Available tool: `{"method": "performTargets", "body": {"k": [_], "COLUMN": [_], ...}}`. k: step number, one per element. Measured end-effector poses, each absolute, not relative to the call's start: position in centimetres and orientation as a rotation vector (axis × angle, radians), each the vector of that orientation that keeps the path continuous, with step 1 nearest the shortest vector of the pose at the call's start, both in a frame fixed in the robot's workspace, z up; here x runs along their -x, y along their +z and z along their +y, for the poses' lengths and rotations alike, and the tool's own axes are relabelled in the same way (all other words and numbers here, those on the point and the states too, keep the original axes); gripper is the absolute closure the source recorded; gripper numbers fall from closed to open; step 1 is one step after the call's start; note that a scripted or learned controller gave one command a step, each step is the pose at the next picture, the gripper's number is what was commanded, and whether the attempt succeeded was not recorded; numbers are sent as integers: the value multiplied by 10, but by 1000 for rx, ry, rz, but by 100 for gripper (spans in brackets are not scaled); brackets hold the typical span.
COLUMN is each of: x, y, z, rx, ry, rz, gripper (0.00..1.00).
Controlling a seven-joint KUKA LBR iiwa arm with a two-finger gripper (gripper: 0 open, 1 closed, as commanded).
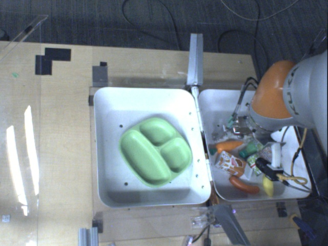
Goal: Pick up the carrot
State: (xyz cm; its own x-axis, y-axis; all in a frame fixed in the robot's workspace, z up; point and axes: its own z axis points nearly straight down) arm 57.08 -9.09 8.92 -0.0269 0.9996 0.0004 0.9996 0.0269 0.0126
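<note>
The carrot [229, 146], a short orange stick, lies on its side in the left half of the right bin [218, 102]. My gripper [233, 128] hangs just above and behind it, under the grey wrist with the orange band. Its tip sits among the clutter right over the carrot's far side. Nothing is visibly lifted off the bin floor.
Around the carrot in the right bin lie a printed snack packet [230, 163], a red-brown sausage [244, 185], a green item [251, 150] and a yellow piece [268, 187]. The left bin [110, 188] holds a green divided plate [155, 150].
</note>
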Motion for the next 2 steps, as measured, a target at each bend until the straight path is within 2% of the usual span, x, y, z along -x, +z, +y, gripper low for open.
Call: {"method": "performTargets", "body": {"k": [1,2], "x": [-591,-564], "y": [186,94], "z": [-70,-120], "rx": [-2268,-2416], "ry": [8,4], "rz": [2166,2004], "gripper": [0,0]}}
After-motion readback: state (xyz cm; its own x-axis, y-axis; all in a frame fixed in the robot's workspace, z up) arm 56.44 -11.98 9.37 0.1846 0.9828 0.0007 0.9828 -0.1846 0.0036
